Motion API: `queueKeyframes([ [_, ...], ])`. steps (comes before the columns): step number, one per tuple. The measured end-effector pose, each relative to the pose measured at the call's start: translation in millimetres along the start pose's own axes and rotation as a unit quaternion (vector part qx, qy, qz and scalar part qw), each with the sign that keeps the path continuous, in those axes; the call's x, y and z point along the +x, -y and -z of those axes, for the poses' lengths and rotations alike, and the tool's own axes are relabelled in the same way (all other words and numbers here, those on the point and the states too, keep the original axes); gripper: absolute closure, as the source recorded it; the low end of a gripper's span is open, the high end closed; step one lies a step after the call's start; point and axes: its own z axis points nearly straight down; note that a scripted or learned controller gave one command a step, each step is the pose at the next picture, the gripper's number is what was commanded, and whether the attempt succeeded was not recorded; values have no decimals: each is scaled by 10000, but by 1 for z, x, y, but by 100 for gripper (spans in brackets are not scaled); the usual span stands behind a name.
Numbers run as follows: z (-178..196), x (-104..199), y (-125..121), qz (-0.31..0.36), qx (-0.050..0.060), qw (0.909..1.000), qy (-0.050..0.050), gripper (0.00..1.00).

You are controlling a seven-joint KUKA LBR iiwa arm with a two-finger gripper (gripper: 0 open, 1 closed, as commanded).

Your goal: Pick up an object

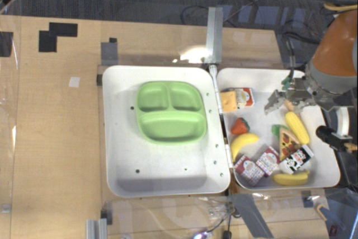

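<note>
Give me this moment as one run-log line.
phase: approach | gripper: above right bin, nothing seen held | nearest: corn cob | green tray: left bin

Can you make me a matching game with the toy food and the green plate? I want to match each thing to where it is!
Things:
1. green divided plate
2. corn cob
3. strawberry
4. cheese wedge

Places:
A. right bin, just below the cheese
B. middle of the left bin
C. right bin, near its top left corner
D. right bin, just under the tool

Pairs: 1-B, 2-D, 3-A, 4-C
</note>
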Motion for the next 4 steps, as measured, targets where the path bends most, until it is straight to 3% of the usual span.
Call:
queueKeyframes([
  [1, -97, -40, -16, -88, -39, 10000, -15, 0],
  [2, -64, -29, -15, -288, -12, 9996, 2, 0],
  [3, -101, -6, -99, -233, -29, 9997, 9, 0],
  [4, -86, -4, -102, -187, -76, 9998, 19, 100],
])
